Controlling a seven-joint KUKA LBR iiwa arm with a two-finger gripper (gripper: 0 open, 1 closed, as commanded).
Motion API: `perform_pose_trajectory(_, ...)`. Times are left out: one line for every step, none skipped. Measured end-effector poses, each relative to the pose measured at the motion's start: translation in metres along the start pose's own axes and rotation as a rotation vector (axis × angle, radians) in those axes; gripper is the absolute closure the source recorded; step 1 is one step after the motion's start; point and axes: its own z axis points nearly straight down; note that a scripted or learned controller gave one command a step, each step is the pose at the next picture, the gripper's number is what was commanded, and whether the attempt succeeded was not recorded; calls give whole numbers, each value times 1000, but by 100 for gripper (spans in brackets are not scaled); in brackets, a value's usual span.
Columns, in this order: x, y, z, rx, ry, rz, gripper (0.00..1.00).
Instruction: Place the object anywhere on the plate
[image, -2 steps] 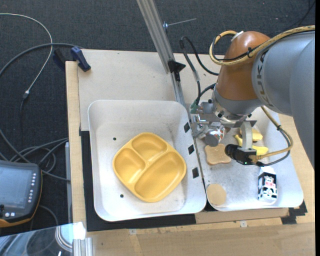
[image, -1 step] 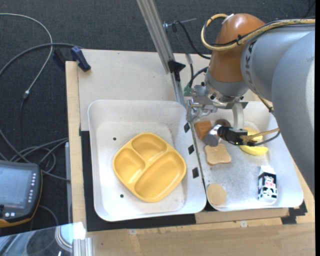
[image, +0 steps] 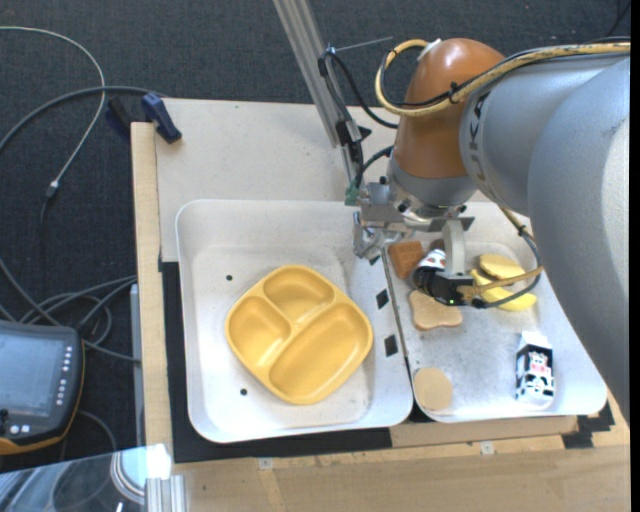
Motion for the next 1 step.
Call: perform_pose_trajectory(39, -23, 0, 1, 0, 0, 100)
